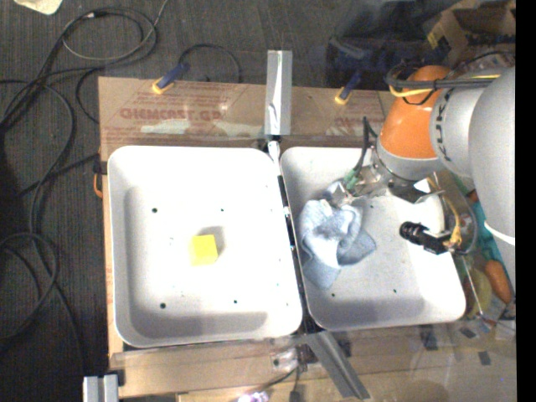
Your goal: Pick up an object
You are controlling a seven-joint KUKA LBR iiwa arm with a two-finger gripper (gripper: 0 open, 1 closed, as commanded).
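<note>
Two-finger metal gripper (342, 193) down in the right shallow white plastic bin (419, 296), at its upper left, tips pressed against the top edge of a crumpled pale blue cloth (335, 239). Fingers apparently closed onto a fold of the fabric, though blurred and partly hidden by the wrist, so grip impossible to tell for sure. Soft, wrinkled cloth, bunched into an uneven heap with a darker blue fold at lower right, lying against the bin's left wall. Just right of it, a small black cylindrical piece (421, 235) hanging from the arm. Above, a glossy orange band (408, 132) and a smooth grey rounded arm (494, 149). In the left white bin (134, 182), well apart, a small yellow foam-like cube (204, 249) on the flat, speckled floor. Underneath both, a brown cardboard sheet (176, 111).
</note>
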